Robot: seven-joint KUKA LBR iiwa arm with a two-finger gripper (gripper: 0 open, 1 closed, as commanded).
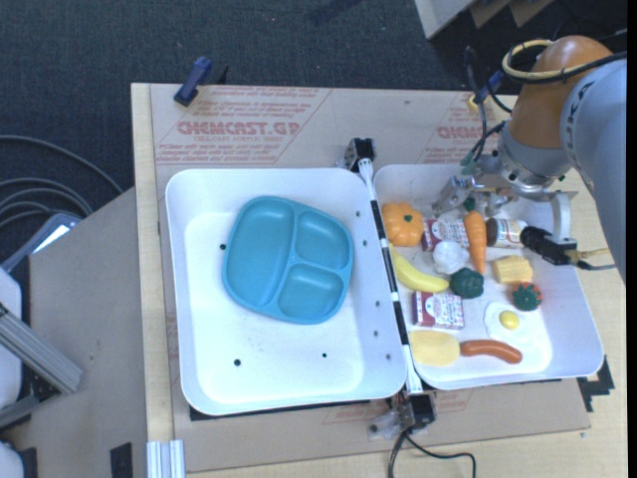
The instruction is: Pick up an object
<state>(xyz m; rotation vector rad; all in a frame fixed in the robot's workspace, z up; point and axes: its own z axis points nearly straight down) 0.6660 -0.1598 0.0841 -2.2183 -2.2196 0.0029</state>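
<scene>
The arm (pixel 557 88) reaches in from the right, its orange band above the grey wrist, and the end effector (pixel 476 195) hangs low over the far part of the right bin (pixel 587 312). Its metal fingers crowd together with cabling and brackets at that spot, so I cannot tell whether they stand apart or together, and nothing can be made out between them. The tips sit just above the top of the carrot (pixel 476 239), which lies upright in the picture, pointing toward the near edge; whether they touch it is unclear.

The right bin holds a cluster of toy foods. An orange pumpkin (pixel 403 223) lies near the bin's left wall, with a banana (pixel 418 275) just below it. A red and white packet (pixel 443 233) lies between the pumpkin and the carrot, and a white round piece (pixel 448 256) sits just beside the carrot. A dark green vegetable (pixel 466 284) lies at the carrot's lower end. A small bottle (pixel 505 232) lies to the right of the carrot, and a cheese wedge (pixel 513 269) sits below it. A tomato (pixel 525 298) lies near the cheese, a fried egg (pixel 506 319) beside it. A second red packet (pixel 439 310), a yellow piece (pixel 436 347) and a sausage (pixel 490 351) lie along the near side.

The left bin (pixel 199 366) holds a blue divided plate (pixel 289 259), lying flat. Both bins rest on the counter (pixel 249 118).
</scene>
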